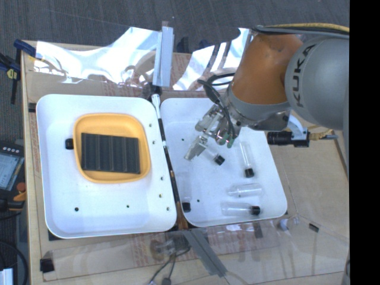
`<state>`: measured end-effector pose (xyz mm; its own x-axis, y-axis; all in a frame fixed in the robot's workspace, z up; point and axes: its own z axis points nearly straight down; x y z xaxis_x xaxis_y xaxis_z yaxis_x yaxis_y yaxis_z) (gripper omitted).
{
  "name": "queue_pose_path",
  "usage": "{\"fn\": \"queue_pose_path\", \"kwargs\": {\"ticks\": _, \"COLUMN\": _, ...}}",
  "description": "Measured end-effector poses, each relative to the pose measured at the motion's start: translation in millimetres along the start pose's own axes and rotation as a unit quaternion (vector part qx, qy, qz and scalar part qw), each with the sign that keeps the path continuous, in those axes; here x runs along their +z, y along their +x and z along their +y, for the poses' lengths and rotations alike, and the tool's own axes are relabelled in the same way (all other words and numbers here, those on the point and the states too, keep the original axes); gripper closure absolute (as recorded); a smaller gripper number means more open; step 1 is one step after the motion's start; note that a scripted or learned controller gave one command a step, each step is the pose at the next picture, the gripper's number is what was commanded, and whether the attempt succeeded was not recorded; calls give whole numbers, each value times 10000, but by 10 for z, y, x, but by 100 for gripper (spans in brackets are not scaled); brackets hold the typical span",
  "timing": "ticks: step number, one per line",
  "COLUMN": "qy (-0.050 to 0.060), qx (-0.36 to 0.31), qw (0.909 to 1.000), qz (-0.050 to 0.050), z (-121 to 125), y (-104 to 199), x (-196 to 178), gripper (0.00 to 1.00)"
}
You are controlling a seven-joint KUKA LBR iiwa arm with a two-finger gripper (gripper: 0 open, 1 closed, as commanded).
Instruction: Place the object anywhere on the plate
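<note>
Hovering over the right bin (270, 177), the end effector (196, 150) is reaching toward clear vials (245, 156) — finger state I cannot tell — so picking is pending before carrying to the yellow plate (89, 126).

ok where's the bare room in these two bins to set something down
Left bin: a white margin rings the yellow plate, widest along the near edge. Right bin: the near-left floor is mostly open. Crowded: the tubes near-right, and under the gripper.
</note>
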<state>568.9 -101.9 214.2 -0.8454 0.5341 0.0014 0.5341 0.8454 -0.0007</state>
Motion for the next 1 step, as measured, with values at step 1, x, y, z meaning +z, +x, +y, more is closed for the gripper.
{"fn": "queue_pose_path", "kwargs": {"ticks": 1, "qy": 4, "qx": 168, "qw": 9999, "qz": 9, "z": -122, "y": 116, "x": 93, "gripper": 0}}
